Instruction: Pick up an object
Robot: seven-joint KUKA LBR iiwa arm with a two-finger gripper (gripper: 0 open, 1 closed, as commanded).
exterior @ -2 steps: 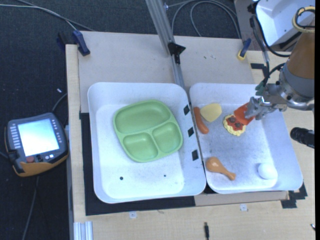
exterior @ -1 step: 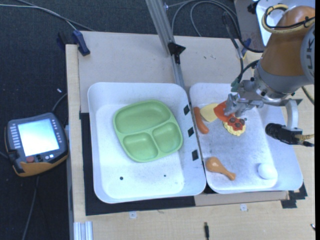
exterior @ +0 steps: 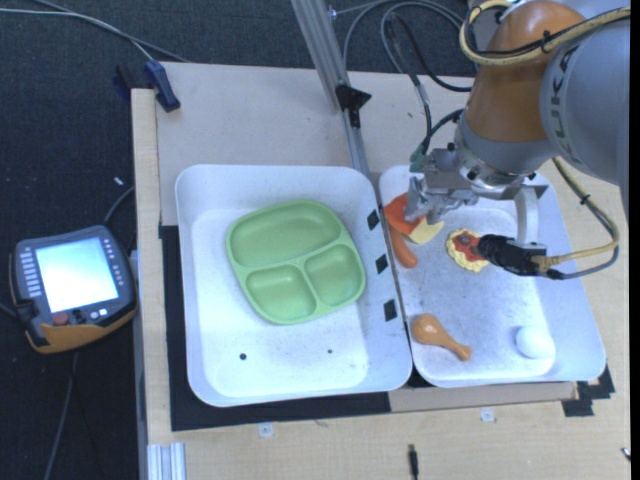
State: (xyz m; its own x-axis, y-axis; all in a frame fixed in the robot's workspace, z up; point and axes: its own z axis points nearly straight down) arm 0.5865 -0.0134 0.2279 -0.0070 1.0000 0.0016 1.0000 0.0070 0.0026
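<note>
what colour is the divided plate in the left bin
Light green; the plate shows clearly in the camera view.

Lighting: bright, even, from overhead. My 2 white bins (exterior: 300, 183) read close to washed out, with highlight glare on my orange band (exterior: 525, 28). Pendant screen (exterior: 65, 276): blown to white, no detail. Shadows: soft and short, 1 faint one beneath the green divided plate (exterior: 295, 260). Focus: fair at centre, my wrist mildly soft. Dark carpet (exterior: 60, 88): grainy, underexposed. Bench edges bow slightly near the frame borders.
</note>
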